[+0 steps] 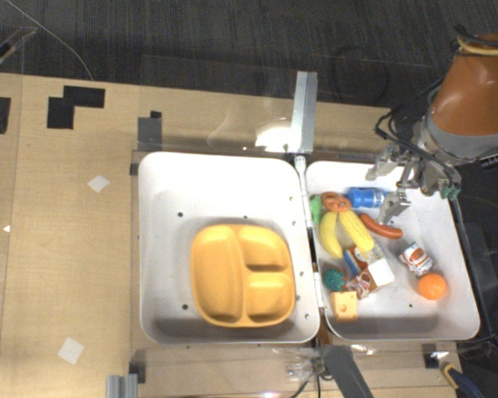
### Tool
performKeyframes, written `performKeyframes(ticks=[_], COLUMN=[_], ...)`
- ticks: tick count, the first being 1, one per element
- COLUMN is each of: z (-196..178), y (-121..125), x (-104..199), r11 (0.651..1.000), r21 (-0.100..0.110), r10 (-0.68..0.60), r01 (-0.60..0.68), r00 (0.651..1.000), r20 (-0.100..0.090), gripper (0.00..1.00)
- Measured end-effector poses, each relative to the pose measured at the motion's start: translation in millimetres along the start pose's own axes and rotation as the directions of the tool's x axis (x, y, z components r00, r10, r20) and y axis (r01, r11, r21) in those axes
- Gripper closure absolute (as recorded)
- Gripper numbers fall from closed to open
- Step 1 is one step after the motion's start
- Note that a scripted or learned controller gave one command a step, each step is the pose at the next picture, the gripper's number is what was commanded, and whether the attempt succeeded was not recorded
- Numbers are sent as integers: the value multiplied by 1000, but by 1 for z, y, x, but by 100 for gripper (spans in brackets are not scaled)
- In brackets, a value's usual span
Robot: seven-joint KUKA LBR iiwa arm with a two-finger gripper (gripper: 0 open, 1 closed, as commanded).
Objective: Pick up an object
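Camera view — claw (393, 193) hangs spread, grasping nothing, over the right bin (465, 320) beside a blue can (364, 197).

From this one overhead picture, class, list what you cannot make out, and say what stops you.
- The hand, camera view: too small and blurred to tell its grip.
- The arm: cut off by the top and right edges.
- The blue can: partly behind the hand.
- The small packet: label too small to read.
- The pile around the corn cob: items overlap, so their shapes merge.
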State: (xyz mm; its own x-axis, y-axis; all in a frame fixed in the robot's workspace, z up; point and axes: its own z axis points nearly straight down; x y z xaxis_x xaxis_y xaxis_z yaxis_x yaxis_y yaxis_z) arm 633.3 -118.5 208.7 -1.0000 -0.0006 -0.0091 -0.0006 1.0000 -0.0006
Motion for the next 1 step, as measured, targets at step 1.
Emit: performKeyframes(ticks=[1], z=[109], y=[23], x=[-10], r11=[972], r21=[0], r10=[233], r01=[-233], r00=[972], r20=[-4], gripper=[0])
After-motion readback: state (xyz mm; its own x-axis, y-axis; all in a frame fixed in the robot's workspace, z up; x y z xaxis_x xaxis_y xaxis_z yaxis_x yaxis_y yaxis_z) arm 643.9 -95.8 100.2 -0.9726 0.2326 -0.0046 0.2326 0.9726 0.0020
